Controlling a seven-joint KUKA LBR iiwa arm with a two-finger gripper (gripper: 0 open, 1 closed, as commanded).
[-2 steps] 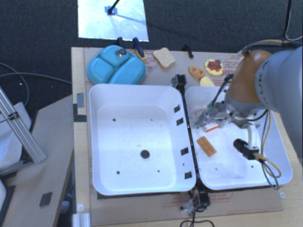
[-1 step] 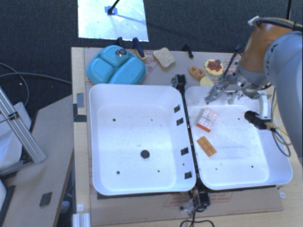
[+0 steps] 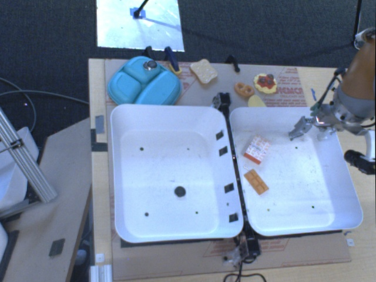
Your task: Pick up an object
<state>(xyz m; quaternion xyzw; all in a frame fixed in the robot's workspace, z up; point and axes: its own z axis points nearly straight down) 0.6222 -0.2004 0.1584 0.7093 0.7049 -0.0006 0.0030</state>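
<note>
Over the right-hand bin [image 3: 346, 210] the gripper [image 3: 310, 129] hangs near the upper right corner, its fingers spread apart with nothing between them. I can see the grey arm [image 3: 358, 93] reaching in from the right above it.

Two candidates lie on that bin's floor, both toward its left wall. A small white box with red print [image 3: 257, 150] sits closer to the gripper, slightly tilted; a flat orange cracker-like piece [image 3: 256, 181] lies just below it, near but not touching. From where I stand, the box looks the better choice: it is taller, so the fingers get real sides to close on, whereas the orange piece lies so flat that the fingers would likely scrape the floor.

To do this well, I'd say the gripper should travel left across the bin, centre itself over the box, and turn so the fingers straddle its narrower side. Then it should descend straight, stopping just short of the floor, and close squarely so the box doesn't squirt out sideways.

The left bin [image 3: 126, 157] holds only a small dark disc [image 3: 180, 191], well apart from the gripper.
</note>
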